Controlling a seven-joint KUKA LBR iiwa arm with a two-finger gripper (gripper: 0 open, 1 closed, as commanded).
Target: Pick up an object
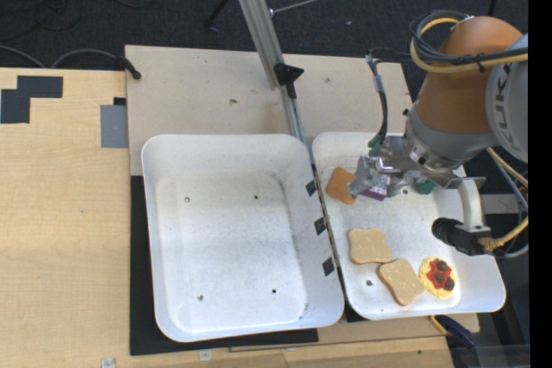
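Camera view, looking down at a slant on two white bins side by side. Landmark for all positions: the divider where the two bins meet, which carries three small black clips.

Left of the divider: one left bin, white, speckled, with a few dark dots on its floor. One slanted aluminium rail rises from the far end of the divider toward the upper left.

Just right of the divider, near its far end: one orange wedge-shaped piece lying on the floor of the right bin. Immediately right of that piece sits the gripper, low over the bin floor, with a small purple object at its underside. Cannot tell whether the fingers are spread or closed, nor whether the purple object is pinched; the mechanism hides the tips.

Right of the divider at its midpoint: one toast slice, lying flat. Further right and nearer the camera: a second toast slice, angled, touching or nearly touching one round yellow piece with red topping. Toast count: two.

Arm: one, reaching in from the far right, orange band bulging above the grey wrist, cables looped over its top, wrist bent down toward the divider. A bit of green shows beneath the wrist; not identifiable.
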